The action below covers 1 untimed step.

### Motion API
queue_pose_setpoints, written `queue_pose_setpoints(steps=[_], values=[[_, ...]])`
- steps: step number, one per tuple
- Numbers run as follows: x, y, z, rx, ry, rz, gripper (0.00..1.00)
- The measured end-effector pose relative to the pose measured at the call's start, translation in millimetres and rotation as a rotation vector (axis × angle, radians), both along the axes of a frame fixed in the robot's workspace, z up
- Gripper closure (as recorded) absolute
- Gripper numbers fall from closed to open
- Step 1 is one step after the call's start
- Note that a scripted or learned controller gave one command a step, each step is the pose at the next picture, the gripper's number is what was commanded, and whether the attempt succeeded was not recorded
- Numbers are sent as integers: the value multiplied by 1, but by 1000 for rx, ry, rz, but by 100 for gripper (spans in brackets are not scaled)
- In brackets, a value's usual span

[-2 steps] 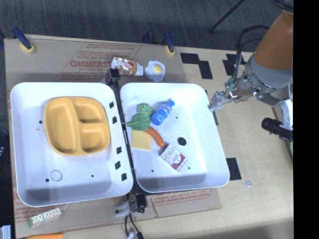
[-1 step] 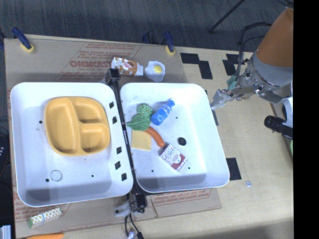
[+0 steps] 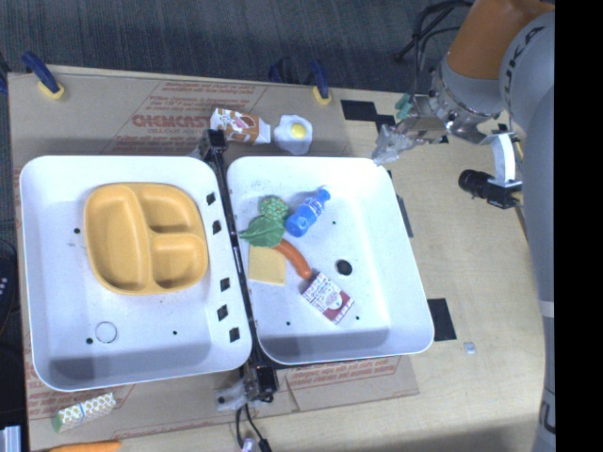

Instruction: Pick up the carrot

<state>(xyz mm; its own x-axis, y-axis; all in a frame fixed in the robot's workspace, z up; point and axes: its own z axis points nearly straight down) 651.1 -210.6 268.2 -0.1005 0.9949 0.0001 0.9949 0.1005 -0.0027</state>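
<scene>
Over the right white bin's (image 3: 400,281) far right corner, outside its rim, hangs the end effector (image 3: 389,146) of the grey arm (image 3: 528,92) with its orange band; whether its fingers are apart or together cannot be told. It holds nothing visible.

Inside that bin the small orange carrot with green leafy top (image 3: 283,241) lies near the left wall, its leaves toward the far side and its orange tip pointing toward the bin's middle. A blue plastic bottle (image 3: 308,212) lies just beside the leaves on the right. A yellow cheese wedge (image 3: 267,266) touches the carrot's near side, and a red-and-white packet (image 3: 327,298) lies just past the orange tip. A small dark disc (image 3: 343,269) sits right of the carrot. The bin's right half and near edge offer open floor.

The left white bin (image 3: 42,252) carries a yellow compartment tray (image 3: 146,236), well apart from its near rim.

On the surface (image 3: 471,281) beyond the bins rest a brown-and-white carton (image 3: 236,125) and a white cup with yellow contents (image 3: 294,134).
</scene>
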Motion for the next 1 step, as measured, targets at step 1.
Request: queue_pose_setpoints(steps=[1], values=[[1,0,11,-2,-1,5,100]])
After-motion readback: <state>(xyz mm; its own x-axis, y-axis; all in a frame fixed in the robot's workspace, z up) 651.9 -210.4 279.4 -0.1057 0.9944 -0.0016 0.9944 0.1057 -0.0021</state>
